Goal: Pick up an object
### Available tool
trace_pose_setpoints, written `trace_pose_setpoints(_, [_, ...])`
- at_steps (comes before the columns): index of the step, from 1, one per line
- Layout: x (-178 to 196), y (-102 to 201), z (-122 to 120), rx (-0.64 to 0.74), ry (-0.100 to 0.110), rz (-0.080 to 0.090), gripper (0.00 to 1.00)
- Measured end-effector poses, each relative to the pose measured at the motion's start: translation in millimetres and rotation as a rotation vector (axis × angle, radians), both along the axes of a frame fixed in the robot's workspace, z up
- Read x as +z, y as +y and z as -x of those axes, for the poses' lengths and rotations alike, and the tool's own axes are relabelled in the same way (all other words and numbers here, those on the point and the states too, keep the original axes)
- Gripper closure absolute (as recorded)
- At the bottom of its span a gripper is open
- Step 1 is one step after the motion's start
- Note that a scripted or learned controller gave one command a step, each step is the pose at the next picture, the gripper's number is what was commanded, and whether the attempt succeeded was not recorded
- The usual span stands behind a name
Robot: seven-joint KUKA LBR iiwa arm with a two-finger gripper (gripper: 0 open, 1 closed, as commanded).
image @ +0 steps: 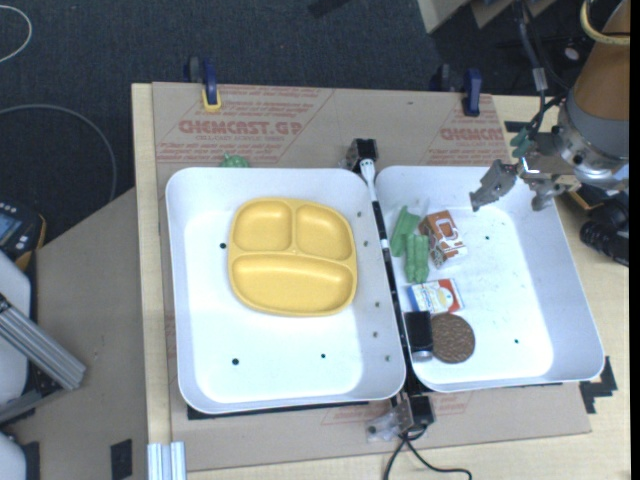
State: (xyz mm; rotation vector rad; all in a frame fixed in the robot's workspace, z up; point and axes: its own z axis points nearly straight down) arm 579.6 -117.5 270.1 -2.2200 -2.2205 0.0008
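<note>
Brown round cookie (453,338) lies low in the right bin (540,298), beside 2 small packets (437,295) and green pods (410,243). Gripper (515,183) hovers above, fingers spread, holding nothing. Yellow tray (293,255) fills the left bin (200,298).

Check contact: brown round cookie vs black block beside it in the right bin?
Touching. The camera view shows the brown cookie butted against the black block with no white bin floor between them.

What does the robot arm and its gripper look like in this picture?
The arm is thick and round, with an orange-tan band above a grey wrist ring. Below it sits a pale metal gripper with two slim grey fingers. Thin dark cables run beside the wrist, and a small green part shows near the mount.
</note>
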Motion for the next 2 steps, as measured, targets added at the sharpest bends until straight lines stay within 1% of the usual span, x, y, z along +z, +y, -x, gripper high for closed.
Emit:
trace_pose_setpoints(1, [-159.6,-62.6,-27.6,-0.005,0.015,-0.001,0.00])
trace_pose_setpoints(2, [-170.9,-57.6,12.2,0.002,-0.007,0.003,0.00])
